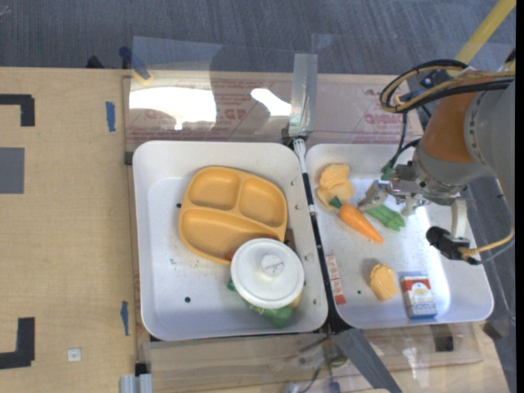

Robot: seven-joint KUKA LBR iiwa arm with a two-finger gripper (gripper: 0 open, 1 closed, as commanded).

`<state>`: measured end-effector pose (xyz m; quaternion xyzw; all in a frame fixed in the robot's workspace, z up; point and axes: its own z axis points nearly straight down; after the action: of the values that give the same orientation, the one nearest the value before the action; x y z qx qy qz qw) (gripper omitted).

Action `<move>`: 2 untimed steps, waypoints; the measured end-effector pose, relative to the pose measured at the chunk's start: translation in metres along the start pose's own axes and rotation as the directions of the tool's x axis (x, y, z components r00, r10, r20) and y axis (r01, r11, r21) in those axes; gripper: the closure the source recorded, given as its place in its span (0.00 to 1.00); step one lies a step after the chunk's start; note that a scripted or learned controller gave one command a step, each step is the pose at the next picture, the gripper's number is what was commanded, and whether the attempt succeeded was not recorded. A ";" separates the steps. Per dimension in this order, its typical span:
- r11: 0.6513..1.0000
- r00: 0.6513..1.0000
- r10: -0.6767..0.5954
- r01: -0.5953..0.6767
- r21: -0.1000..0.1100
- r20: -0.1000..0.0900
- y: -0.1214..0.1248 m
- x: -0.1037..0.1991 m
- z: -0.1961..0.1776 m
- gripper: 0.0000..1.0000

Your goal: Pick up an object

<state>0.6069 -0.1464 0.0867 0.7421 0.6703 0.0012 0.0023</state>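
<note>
Single fixed cam above bench, slanted downward on both bins (155, 244), arm (479, 129) from right.

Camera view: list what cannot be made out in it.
- Gripper: open or shut is unclear; the wrist covers the fingers from above.
- Green object: partly hidden under the gripper, shape unclear.
- Green item in the left bin: mostly covered by the white lidded cup.
- Small carton: print too small to read.
</note>
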 end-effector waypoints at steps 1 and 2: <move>0.998 0.998 -0.061 0.061 0.002 -0.001 0.047 0.009 0.001 0.00; 0.980 0.980 0.197 -0.197 0.004 -0.001 0.027 0.042 0.000 0.00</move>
<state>0.6382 -0.1071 0.0868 0.8047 0.5937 0.0007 0.0001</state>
